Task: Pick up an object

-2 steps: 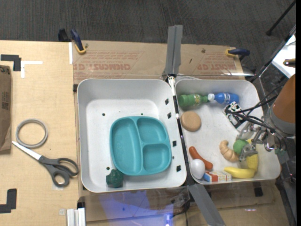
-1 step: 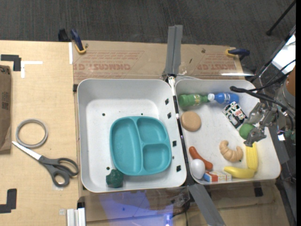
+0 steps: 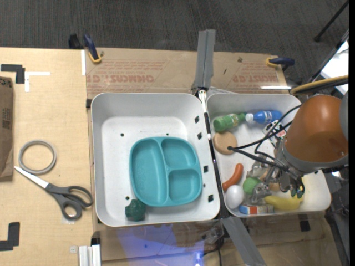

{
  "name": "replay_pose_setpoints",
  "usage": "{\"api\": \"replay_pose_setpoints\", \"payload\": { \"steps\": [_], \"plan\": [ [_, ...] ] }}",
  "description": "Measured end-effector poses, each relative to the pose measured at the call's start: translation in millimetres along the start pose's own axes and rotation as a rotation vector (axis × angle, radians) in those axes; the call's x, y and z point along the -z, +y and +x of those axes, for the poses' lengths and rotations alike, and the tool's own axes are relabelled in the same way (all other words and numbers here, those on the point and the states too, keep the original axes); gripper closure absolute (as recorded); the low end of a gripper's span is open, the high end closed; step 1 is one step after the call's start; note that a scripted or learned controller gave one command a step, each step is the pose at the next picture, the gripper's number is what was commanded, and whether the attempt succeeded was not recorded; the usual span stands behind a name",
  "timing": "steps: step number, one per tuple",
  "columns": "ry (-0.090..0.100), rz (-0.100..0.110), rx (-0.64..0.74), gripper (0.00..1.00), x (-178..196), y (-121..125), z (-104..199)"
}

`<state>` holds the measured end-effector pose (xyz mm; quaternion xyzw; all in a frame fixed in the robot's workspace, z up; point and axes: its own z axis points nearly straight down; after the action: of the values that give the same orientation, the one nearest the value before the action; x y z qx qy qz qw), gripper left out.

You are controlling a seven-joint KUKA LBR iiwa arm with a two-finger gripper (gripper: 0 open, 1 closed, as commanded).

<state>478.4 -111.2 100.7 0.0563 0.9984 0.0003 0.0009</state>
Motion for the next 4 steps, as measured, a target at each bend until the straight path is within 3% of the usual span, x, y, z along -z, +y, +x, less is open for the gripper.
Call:
{"api": "replay_pose_setpoints", "payload": {
  "steps": [1, 2, 3, 4],
  "plan": [
    [0.000, 0.001, -0.370, 1.00, -9, -10, -52],
    [-0.001, 0.002, -0.821, 1.00, -9, -1, -97],
    [-0.001, 0.003, -0.838, 1.00, 155, 26, -106],
    [0.003, 0.003, -0.838, 1.00, 90, 43, -47]
  ]
}}
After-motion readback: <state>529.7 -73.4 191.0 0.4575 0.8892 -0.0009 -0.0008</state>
